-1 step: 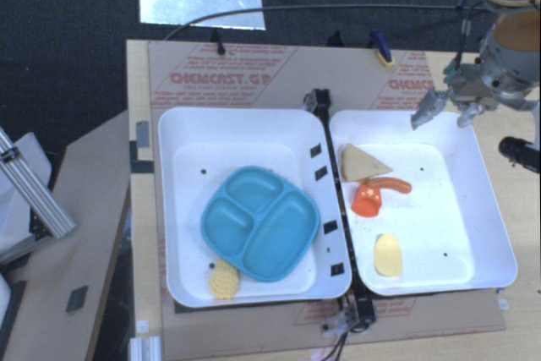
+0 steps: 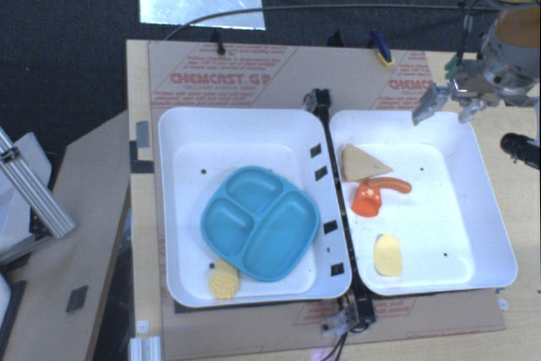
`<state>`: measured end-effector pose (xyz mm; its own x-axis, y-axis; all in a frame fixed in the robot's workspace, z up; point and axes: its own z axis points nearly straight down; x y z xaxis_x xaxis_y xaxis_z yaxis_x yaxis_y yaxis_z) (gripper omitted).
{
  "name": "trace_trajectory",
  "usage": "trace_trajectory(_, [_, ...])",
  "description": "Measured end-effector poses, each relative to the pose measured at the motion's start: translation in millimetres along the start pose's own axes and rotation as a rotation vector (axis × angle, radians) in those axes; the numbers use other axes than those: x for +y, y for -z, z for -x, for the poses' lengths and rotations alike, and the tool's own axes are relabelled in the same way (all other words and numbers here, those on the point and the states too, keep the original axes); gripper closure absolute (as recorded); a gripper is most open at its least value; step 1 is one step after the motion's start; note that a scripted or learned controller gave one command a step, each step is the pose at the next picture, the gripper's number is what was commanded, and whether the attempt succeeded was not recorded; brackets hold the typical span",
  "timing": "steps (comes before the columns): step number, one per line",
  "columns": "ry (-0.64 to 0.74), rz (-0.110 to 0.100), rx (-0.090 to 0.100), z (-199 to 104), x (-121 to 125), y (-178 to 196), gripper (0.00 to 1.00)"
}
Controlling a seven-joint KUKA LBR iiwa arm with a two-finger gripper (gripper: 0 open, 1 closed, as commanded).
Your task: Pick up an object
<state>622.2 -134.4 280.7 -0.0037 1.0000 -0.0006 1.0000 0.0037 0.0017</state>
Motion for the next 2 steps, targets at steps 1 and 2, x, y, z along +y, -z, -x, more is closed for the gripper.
trace_trajectory(1, [0.000, -0.004, 0.001, -4, 5, -61, 0.00])
trace_trajectory(2, [-0.002, -0.005, 0.001, -7, 2, -124, 0.00])
